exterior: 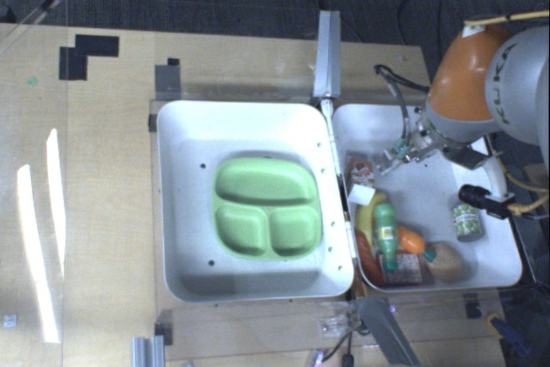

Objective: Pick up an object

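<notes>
OK, two white bins side by side on the desk (pixel 103 211). The left bin (pixel 185 142) has one green divided tray (pixel 266 206) with three compartments, flat in the middle. The right bin (pixel 507 262) has the loose objects, bunched along its left wall and front edge: one green bottle (pixel 384 229) with a yellow label, one banana (pixel 367 215) just beside it, one orange carrot-like piece (pixel 411 241), one brown lump (pixel 444 258), one red-and-white packet (pixel 361 170) near the divider, one small green can (pixel 467 221) off to the right, apart from the pile. One arm with an orange band comes in from the right over the right bin. The end effector (pixel 404 152) sits low over the bin's back part, near the red-and-white packet; nothing visibly gripped, and how far open it is can't be made out.
</notes>
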Tool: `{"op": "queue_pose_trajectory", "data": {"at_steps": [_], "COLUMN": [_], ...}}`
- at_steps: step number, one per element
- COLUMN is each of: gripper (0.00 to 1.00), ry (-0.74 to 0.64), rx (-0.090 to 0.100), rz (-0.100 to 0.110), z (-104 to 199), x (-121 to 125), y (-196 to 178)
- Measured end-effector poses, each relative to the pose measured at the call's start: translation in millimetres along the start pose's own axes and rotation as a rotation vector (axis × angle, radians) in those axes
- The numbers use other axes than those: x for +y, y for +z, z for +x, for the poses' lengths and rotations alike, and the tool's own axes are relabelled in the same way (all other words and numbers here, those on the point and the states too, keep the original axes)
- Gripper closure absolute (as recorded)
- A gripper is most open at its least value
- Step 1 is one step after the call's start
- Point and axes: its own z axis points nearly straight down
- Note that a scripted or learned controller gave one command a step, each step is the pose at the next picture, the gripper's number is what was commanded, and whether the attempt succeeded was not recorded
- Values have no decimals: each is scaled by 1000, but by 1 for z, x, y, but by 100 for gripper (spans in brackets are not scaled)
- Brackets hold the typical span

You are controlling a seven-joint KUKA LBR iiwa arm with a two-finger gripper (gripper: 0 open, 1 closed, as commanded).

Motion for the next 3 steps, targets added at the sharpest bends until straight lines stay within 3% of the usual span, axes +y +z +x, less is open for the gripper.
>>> {"op": "queue_pose_trajectory", "data": {"at_steps": [1, 2, 3], "gripper": [0, 0, 0], "ry": [-339, -270, -72], "rx": [0, -1, -2], "rz": [-1, -1, -1], "z": [75, 60, 71], "x": [-96, -94, -99], "y": [-72, -20, -71]}}
